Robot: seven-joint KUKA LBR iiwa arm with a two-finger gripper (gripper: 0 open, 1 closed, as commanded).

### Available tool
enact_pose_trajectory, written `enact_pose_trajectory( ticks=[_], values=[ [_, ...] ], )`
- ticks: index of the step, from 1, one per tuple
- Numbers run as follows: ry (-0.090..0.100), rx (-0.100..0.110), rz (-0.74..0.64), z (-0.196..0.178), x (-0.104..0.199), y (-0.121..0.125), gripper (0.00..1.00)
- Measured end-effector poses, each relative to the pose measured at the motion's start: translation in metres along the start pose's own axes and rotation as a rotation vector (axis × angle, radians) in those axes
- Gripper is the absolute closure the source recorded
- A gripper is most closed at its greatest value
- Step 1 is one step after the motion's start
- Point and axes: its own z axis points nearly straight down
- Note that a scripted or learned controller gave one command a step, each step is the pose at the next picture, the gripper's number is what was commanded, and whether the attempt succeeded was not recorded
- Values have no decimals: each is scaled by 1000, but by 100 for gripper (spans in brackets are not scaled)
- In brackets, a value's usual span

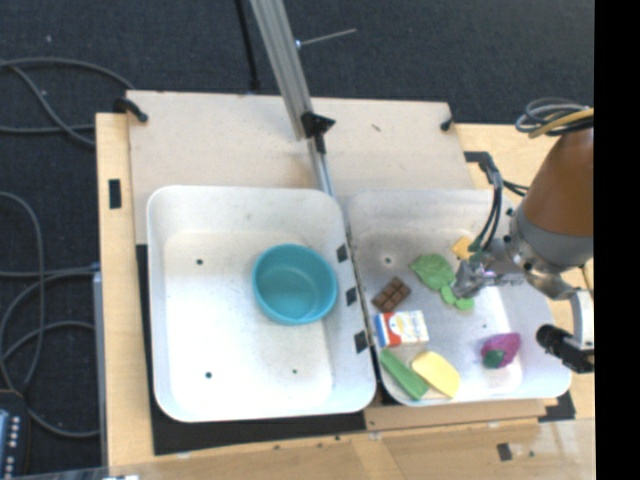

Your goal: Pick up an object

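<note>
A blue bowl (294, 284) sits in the left bin (180, 218). In the right bin (400, 213), a flat, leaf-shaped green piece (434, 271) lies just beside the gripper (466, 286), near a brown block (391, 294). Whether its pincer is spread, I cannot tell.

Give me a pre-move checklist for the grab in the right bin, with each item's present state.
1. Gripper over the right bin: ok.
2. Target under it: the green piece lies at its tip: ok.
3. Anything held between the fingers: cannot tell.
4. Room around the target: the yellow bit lies close, the chocolate bar apart: cannot tell if enough.
5. Other items out of the way: small carton, yellow slice and purple item lie nearer the front: ok.
6. Blue bowl in the left bin, away from the arm: ok.
</note>
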Motion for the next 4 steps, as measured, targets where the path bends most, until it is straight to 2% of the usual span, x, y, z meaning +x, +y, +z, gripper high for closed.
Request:
enact_pose_trajectory(
  ticks=[1, 2, 4],
  values=[
    [0, -2, -1, -64, 1, 2, 100],
    [1, 3, -1, -95, 1, 4, 100],
    [2, 8, -2, -86, 95, 24, 100]
  ],
)
